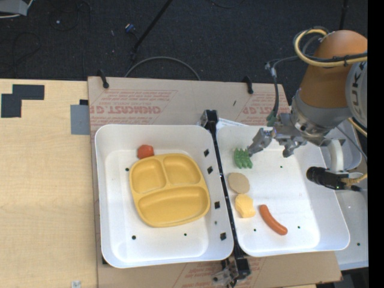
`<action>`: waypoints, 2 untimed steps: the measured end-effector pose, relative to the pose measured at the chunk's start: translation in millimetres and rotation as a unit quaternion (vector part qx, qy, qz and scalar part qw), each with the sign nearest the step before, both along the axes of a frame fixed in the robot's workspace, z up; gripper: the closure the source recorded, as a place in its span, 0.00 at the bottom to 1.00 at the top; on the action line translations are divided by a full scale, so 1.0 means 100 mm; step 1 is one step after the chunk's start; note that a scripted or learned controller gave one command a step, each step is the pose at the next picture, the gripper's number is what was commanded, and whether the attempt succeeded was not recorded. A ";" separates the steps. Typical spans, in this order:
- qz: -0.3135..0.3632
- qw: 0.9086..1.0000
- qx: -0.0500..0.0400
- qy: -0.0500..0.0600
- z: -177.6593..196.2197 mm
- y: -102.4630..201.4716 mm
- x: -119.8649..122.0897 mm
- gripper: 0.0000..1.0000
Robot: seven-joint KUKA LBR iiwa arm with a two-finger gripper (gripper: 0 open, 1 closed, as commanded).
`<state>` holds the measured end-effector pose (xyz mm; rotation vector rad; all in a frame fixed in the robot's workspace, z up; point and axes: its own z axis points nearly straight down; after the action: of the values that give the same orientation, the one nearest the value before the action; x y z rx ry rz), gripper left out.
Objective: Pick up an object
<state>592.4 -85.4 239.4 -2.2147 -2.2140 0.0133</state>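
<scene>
Currently, a grey robot arm with an orange band reaches in from the right, over the right-hand white bin (336, 233) of two that sit side by side on a table (42, 191). Its gripper (277, 144) hangs low above the upper part of that bin, with two dark fingers (260, 141) spread wide apart and nothing between them.

The nearest object is a small green toy (243, 158), ridged, possibly a plastic vegetable; the view is too coarse to be sure. It lies on the bin floor close to the divider between the bins, just beside and slightly below-left of the left fingertip, outside the gap between the fingers. It looks light, stiff and a little slippery, so a grip across its narrow width, over the ridges, seems the safest hold.

Below it, in a loose column, lie a tan oval disc (239, 182) like a cookie, flat and hard to get under, and a pale yellow block (244, 206) like cheese, which offers straight sides for gripping. To the right of the block lies an orange sausage-shaped piece (273, 219), round and likely to roll unless taken across its middle.

The left bin (114, 245) holds a yellow divided plate (170, 189), with a small red-orange tomato-like ball (145, 152) touching its upper-left rim.
</scene>
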 end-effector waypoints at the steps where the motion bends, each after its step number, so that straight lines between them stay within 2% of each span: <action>1: 0.001 1.000 -0.001 -0.006 0.06 0.00 0.02 0.00; 2: 0.000 1.000 0.000 -0.002 -0.39 0.01 0.07 0.00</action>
<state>599.8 -84.8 200.0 -2.2163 -2.2176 0.0081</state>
